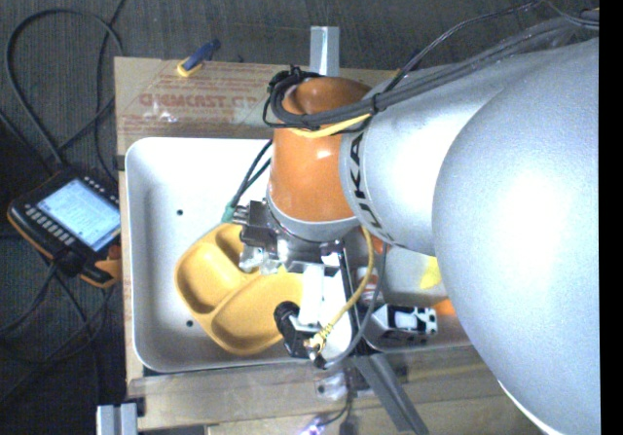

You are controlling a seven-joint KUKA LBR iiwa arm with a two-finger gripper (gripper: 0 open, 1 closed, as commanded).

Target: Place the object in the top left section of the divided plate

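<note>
Black lettering runs lengthwise along the grey arm, just right of its orange band; only part shows, consistent with "KUKA". The brown board at the far edge of the counter carries a line of faint red print, too washed out to read. The lit screen of the handheld pendant, far left, is illegible.

The grey arm reaches in from three o'clock, its bulk spanning one to five o'clock. The orange band sits near centre, with the gripper just below it toward six o'clock.
</note>
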